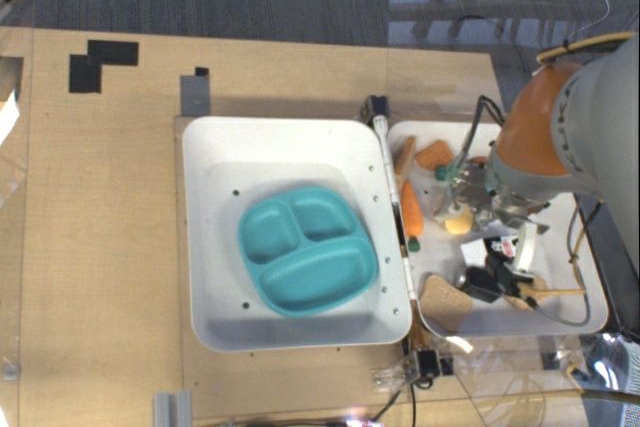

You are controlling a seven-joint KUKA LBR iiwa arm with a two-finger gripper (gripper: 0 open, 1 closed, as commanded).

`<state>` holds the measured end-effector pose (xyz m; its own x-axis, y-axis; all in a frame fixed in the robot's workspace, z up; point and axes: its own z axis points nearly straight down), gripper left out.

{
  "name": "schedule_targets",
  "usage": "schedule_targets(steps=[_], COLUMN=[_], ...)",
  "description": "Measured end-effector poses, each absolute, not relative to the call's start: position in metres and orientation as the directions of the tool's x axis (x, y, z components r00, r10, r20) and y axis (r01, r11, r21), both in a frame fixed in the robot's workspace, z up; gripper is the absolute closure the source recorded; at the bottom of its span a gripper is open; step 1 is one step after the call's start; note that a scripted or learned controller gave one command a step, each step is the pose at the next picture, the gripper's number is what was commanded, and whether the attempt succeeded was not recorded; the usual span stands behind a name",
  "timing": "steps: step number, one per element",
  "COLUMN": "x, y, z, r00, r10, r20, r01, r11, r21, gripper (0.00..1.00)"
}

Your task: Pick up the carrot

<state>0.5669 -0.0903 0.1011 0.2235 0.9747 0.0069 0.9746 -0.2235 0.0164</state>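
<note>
The carrot [411,208], slim and orange with a small green end toward the front, lies lengthwise against the left wall of the right bin [590,315]. My gripper [464,199] hangs over the middle of that bin, a short way to the right of the carrot and apart from it. Just below the gripper sits a small yellow piece [458,224]. The grey arm with its orange band hides the bin's right half.
An orange wedge [434,155] and a brown stick-like piece [404,154] lie at the right bin's back. A tan bread-like piece [446,301] rests at its front left. The left bin [210,215] holds a teal divided plate [306,250].
</note>
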Motion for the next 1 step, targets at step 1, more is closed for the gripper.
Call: schedule_targets(steps=[1], x=[0.5607], y=[-0.0181], z=[0.1872], r00=[0.418], r10=[0.908], r20=[0.007], r01=[0.908], r11=[-0.418], r21=[0.007], gripper=[1.0])
